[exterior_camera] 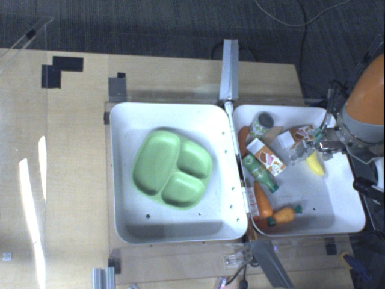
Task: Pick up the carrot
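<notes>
Gripper (308, 143) apparently low beside banana (315, 164).

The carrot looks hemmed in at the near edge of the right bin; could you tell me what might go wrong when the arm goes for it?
1. The carrot lies close to the right bin's near wall, so a finger could strike the rim.
2. Another orange item lies right beside it along the divider and might be grabbed by mistake.
3. The gripper sits above the banana and cartons, well away from the carrot, and could knock that clutter while crossing.
</notes>
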`<state>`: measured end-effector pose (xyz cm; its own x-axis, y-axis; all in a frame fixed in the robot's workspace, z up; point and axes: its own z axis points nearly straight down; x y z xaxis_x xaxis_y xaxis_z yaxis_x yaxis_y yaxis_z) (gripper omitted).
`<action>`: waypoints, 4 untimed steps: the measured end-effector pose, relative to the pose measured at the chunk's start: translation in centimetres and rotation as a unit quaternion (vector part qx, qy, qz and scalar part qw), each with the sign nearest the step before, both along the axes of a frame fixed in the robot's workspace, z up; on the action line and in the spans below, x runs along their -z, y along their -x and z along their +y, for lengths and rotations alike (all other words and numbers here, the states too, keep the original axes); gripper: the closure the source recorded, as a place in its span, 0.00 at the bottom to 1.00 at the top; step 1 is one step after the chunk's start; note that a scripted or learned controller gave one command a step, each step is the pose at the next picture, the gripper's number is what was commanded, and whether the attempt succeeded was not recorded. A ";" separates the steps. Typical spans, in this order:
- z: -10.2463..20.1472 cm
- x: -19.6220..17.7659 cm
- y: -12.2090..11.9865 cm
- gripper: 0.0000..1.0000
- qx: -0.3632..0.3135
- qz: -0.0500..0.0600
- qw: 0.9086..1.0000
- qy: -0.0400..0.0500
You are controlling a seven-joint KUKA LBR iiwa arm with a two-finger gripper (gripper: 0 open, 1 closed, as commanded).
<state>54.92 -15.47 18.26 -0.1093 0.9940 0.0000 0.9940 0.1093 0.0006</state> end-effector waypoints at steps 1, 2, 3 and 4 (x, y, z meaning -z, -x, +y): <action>4.6 8.1 4.0 0.00 -0.177 0.000 0.984 0.000; 3.0 9.1 4.2 0.00 -0.080 -0.001 0.997 -0.001; 4.4 9.0 5.2 0.00 -0.170 -0.016 0.985 0.010; 4.9 8.4 5.2 1.00 -0.173 -0.011 0.985 0.004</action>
<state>49.70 -10.57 9.86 -0.4407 0.8976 -0.0142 0.8974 0.4409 0.0194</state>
